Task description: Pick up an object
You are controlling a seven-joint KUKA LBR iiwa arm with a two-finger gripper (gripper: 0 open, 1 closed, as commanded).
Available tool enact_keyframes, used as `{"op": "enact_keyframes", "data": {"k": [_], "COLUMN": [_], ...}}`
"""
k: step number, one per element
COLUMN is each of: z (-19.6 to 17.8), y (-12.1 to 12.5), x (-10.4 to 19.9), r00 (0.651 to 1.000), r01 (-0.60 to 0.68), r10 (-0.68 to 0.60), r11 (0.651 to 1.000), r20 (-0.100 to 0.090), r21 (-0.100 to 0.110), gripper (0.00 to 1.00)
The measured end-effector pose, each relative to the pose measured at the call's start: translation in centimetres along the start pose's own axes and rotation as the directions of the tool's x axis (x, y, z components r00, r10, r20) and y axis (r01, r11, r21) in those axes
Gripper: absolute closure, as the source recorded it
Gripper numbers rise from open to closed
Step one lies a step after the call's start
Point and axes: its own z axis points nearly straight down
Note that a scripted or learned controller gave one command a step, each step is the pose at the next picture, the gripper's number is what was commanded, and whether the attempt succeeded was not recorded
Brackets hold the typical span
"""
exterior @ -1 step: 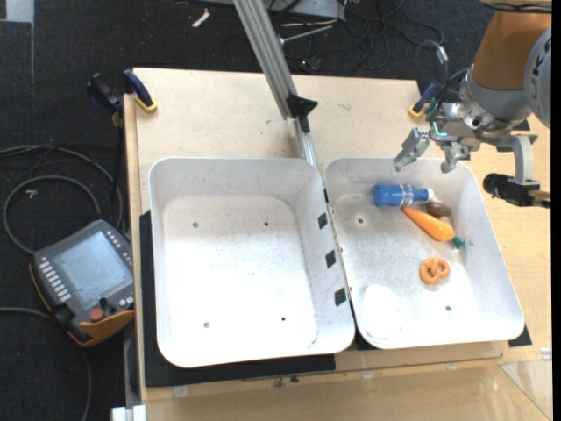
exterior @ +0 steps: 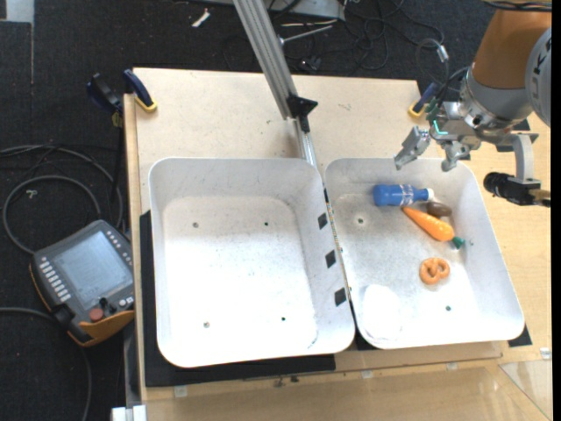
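In the right bin (exterior: 491, 261) lie a blue bottle with a white cap (exterior: 400, 196), an orange carrot (exterior: 429, 224) with a green tip, a small brown piece (exterior: 438, 209) beside it, an orange pretzel-shaped ring (exterior: 434, 271) and a white disc (exterior: 382, 306). My gripper (exterior: 431, 152) hangs above the bin's far edge, above and slightly right of the blue bottle. Its two fingers are spread apart with nothing between them.
The left bin (exterior: 175, 191) stands beside the right one. A slanted metal rail (exterior: 267, 46) runs from the top down to the divider between the bins. Blue-yellow clamps (exterior: 140, 90) grip the bench's far corners. A teach pendant (exterior: 83, 279) lies on the floor at left.
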Motion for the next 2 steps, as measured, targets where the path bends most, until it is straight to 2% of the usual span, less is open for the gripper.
{"op": "enact_keyframes", "data": {"k": [1,2], "z": [4.3,9.6], "y": [-0.1,0.9], "x": [0.0,0.2], "r00": [1.000,1.000], "r01": [-0.002,0.001], "r10": [0.002,-0.001], "r11": [1.000,1.000], "r20": [0.000,0.000], "r21": [0.003,0.003], "gripper": [0.00,0.00]}}
